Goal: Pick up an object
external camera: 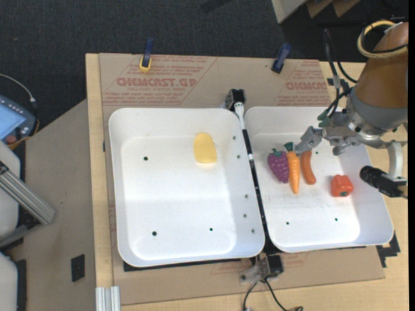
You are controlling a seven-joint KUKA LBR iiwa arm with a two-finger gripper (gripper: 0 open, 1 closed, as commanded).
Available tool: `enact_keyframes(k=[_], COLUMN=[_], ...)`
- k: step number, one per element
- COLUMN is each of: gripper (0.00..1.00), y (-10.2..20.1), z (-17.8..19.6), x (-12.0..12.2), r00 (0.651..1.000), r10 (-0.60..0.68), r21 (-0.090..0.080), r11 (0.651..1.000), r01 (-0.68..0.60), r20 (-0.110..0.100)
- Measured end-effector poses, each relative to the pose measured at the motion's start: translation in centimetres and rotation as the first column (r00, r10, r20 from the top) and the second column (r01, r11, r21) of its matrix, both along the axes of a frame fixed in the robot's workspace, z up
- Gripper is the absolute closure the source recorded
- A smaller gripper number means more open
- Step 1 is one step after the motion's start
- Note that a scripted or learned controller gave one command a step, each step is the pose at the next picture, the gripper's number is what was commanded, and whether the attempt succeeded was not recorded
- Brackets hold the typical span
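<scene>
In the right bin [324, 235] lie a purple grape bunch [279, 166], an orange carrot [294, 172], a shorter orange-red piece [307, 169] and a red pepper [342, 185]. A yellow lemon-like object [205, 148] rests in the left bin [162, 238]. My gripper [324, 142] hovers over the back of the right bin, just above and right of the carrot tops. Its fingers are spread open, with nothing between them. The left fingertip [306, 142] is close to the orange-red piece's upper end.
A black divider rail [249, 173] runs between the bins. Blue clamps [146, 55] [281, 57] hold the cardboard base at the back. A black part [382, 180] juts over the right bin's right rim. The arm's body [382, 76] covers the back right corner.
</scene>
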State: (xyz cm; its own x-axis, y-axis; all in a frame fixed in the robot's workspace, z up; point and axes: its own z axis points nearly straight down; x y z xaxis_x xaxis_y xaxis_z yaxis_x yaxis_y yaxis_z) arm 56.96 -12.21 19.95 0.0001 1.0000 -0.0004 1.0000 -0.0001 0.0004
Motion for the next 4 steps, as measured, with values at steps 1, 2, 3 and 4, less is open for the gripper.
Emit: enact_keyframes(k=[1,2,3,4], gripper=[0.0,1.0,1.0,1.0], y=[2.2,2.1,11.1,9.5], z=[-11.5,-10.1,-1.0,11.9], x=[2.0,2.0,-1.9,-2.1], r00=[1.0,1.0,1.0,1.0], r10=[0.002,-0.001,0.008,0.001], r21=[0.003,0.0,0.004,-0.001], r11=[1.0,1.0,1.0,1.0], r01=[-0.002,0.001,-0.008,-0.001], r20=[-0.002,0.002,0.005,0.015])
